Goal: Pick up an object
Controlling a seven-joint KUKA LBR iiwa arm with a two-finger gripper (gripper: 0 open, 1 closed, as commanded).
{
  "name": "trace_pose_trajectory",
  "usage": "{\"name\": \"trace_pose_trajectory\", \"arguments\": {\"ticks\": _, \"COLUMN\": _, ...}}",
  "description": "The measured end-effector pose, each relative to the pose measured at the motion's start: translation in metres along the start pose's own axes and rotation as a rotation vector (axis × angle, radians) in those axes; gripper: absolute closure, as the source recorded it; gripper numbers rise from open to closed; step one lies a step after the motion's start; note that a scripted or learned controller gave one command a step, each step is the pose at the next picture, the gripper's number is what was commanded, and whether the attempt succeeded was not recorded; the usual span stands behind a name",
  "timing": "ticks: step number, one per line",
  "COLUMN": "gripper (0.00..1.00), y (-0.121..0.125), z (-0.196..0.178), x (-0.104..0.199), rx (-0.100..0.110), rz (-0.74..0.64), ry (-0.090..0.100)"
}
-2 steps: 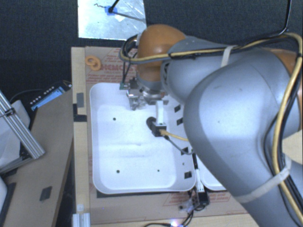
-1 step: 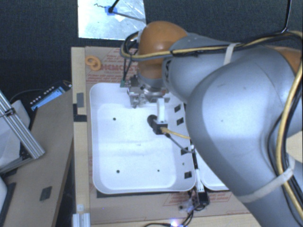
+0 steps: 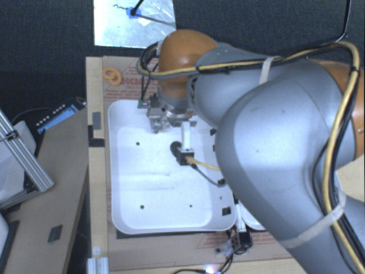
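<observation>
My gripper (image 3: 157, 121) hangs low over the far part of the left white bin (image 3: 142, 216), close to its back wall. The grey arm with its orange band (image 3: 185, 53) reaches in from the right and hides the bin's right side and nearly all of the second bin. The visible floor of the left bin shows bare white plastic with a few small dark dots. I see no object between the gripper's tips at this angle.
An orange ring-shaped mark (image 3: 112, 76) sits on the cardboard behind the bin. A shiny sheet (image 3: 134, 13) lies at the back. An aluminium rail (image 3: 23, 158) and a blue-black device (image 3: 57, 114) stand off to the left.
</observation>
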State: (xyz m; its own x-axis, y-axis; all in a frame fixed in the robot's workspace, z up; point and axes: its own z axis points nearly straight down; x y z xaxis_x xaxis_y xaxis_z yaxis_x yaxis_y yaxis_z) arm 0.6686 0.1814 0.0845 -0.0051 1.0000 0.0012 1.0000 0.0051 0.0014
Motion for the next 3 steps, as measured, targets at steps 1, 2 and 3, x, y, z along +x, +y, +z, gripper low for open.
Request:
{"name": "trace_pose_trajectory", "arguments": {"ticks": 1, "gripper": 1.0, "y": 0.0, "z": 0.0, "x": -0.024, "rx": 0.001, "rz": 0.006, "ry": -0.001}}
{"name": "trace_pose_trajectory", "arguments": {"ticks": 2, "gripper": 1.0, "y": 0.0, "z": -0.001, "x": -0.014, "rx": -0.001, "rz": 0.001, "ry": 0.0}}
{"name": "trace_pose_trajectory", "arguments": {"ticks": 3, "gripper": 1.0, "y": 0.001, "z": -0.012, "x": -0.014, "rx": -0.003, "rz": 0.0, "ry": 0.001}}
